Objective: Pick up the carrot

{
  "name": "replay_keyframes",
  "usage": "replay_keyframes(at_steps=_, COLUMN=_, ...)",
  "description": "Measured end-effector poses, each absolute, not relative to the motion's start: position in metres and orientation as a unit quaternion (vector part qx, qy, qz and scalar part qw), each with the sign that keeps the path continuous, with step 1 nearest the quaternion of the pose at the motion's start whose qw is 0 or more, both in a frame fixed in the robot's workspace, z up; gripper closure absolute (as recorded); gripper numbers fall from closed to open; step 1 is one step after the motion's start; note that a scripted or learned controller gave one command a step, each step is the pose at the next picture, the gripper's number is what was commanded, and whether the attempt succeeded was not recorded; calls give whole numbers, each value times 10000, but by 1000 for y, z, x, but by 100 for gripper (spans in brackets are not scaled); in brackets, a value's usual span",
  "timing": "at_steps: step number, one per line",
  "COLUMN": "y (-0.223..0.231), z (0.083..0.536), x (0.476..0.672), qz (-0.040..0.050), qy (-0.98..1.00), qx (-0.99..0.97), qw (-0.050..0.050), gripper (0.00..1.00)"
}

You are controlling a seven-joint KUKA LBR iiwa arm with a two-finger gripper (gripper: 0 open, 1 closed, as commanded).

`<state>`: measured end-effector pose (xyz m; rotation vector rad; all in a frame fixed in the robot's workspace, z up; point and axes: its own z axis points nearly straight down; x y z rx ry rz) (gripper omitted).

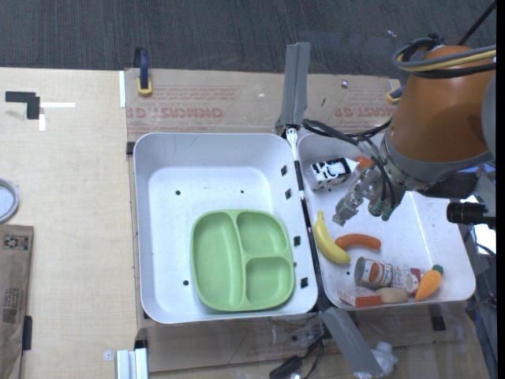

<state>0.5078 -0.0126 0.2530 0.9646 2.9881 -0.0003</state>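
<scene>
1. The claw (pixel 364 204) hung over the right bin (pixel 450 247), near its middle; you could see two metal fingers (pixel 348 206) pointing down and to the left, with a small gap and nothing between them, so the claw stood apart and held nothing.
2. Just below the fingertips lay a red-orange sausage (pixel 358 242), stretched across the bin floor, close to the claw but not touching it.
3. To the left of the sausage you found a yellow banana (pixel 327 242), lying along the left wall of the same bin.
4. Behind the claw, toward the far wall, there was a small black and white box (pixel 330 170), partly covered by a black cable.
5. The carrot (pixel 428 283) lay in the near right corner of the right bin, orange with a green top, well apart from the claw.
6. Just beside the carrot, on its left, a small can with a red label (pixel 384 274) lay on its side, and a pale beige piece (pixel 391 294) rested below the can; both stood near the carrot.
7. The left bin (pixel 158 212) held a green divided plate (pixel 241 259), near its front.
8. The orange band (pixel 438 101) of the arm covered the far right part of the right bin.
</scene>
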Motion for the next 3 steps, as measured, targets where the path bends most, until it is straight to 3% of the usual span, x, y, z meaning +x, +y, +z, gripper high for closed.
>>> replay_keyframes(at_steps=1, y=-43, z=303, x=479, qz=1, qy=9943, qx=1062, qw=18, gripper=100)
replay_keyframes(at_steps=2, y=-100, z=423, x=482, qz=-2, qy=9927, qx=-1202, qw=22, gripper=100)
replay_keyframes(at_steps=3, y=-168, z=442, x=490, qz=-4, qy=9836, qx=-1803, qw=21, gripper=100)
